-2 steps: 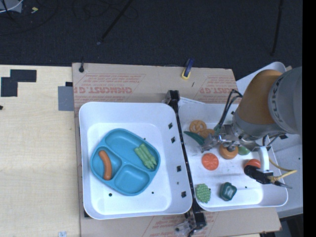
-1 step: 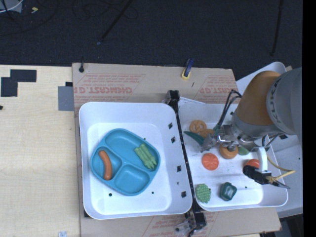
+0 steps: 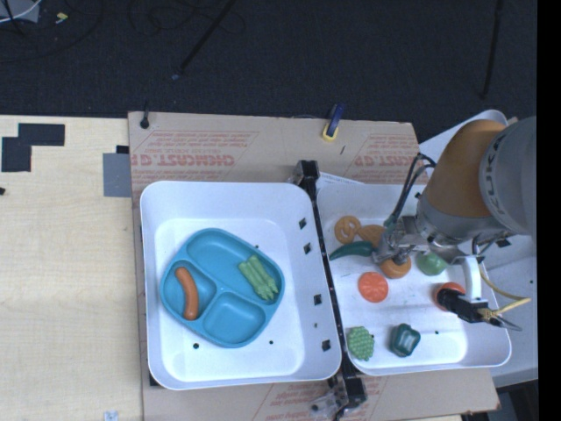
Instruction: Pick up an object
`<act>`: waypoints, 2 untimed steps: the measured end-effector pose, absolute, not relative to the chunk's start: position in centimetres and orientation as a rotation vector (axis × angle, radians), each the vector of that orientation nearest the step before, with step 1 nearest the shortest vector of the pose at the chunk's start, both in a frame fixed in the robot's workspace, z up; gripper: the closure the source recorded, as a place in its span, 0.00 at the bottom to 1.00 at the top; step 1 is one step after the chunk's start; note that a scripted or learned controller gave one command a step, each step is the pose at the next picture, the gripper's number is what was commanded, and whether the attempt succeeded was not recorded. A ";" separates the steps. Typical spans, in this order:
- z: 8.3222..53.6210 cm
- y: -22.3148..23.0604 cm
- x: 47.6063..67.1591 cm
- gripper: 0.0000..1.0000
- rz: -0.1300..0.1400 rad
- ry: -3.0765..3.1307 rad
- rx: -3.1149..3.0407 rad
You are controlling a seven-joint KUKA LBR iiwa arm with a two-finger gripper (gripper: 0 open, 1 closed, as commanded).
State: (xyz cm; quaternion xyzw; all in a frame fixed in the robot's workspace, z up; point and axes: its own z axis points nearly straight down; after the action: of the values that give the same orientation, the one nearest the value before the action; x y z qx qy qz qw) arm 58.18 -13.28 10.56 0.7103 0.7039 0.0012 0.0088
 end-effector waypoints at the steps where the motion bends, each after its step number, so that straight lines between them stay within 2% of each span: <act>1: 14.8 -13.2 57.9 1.00 0.002 2.213 2.230; 2: 20.3 -14.1 57.3 1.00 0.002 2.210 2.231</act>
State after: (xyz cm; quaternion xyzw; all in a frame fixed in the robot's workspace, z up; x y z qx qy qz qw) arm 57.28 -14.11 20.34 0.7104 0.7038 0.0005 0.0008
